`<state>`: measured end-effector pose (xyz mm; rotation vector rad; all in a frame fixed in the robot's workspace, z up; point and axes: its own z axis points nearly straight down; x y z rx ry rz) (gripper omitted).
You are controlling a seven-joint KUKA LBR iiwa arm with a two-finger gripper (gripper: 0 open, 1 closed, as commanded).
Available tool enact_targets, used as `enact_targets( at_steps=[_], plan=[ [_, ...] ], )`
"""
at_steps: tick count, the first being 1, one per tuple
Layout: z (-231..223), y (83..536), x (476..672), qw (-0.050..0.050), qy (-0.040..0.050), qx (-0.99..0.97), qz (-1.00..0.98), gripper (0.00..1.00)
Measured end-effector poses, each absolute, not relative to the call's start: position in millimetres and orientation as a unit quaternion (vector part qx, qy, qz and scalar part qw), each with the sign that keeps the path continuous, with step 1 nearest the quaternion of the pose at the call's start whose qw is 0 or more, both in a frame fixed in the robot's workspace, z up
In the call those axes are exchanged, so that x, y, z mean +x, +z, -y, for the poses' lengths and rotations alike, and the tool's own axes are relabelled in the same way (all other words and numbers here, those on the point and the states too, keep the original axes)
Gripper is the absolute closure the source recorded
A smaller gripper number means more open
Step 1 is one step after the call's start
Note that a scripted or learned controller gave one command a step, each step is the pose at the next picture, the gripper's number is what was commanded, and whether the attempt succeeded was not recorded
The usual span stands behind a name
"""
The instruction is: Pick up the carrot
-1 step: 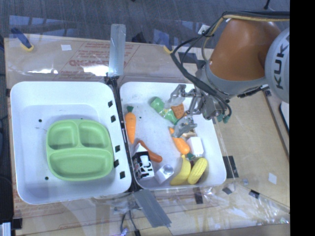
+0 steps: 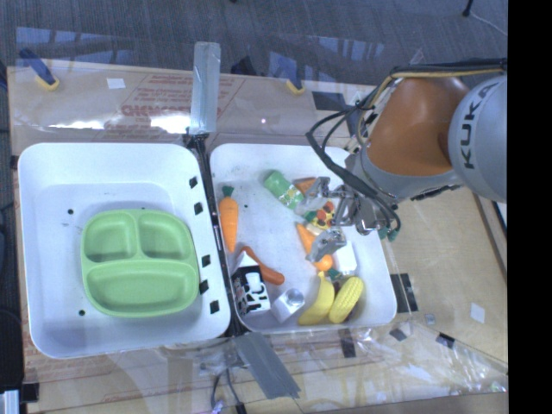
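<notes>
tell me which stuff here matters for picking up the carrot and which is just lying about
For the job:
- long orange carrot with green top, by the right bin's left wall
- grey arm's gripper

Lying about:
- green divided plastic plate
- yellow banana
- yellow corn cob
- black-and-white carton
- green bottle

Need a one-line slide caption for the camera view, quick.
Gripper low in the right bin, apart from the carrot by its left wall.

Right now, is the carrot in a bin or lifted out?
In the right bin. The carrot lies flat along its left wall, apart from the end effector.
</notes>
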<state>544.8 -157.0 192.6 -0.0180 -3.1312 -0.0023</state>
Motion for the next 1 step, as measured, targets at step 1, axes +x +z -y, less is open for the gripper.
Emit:
enact_targets(
  at_steps=[1],
  plan=[
    [210.8, 92.4, 543.2, -0.002, 0.0005, 0.032, 0.999, 0.00]
  ],
)
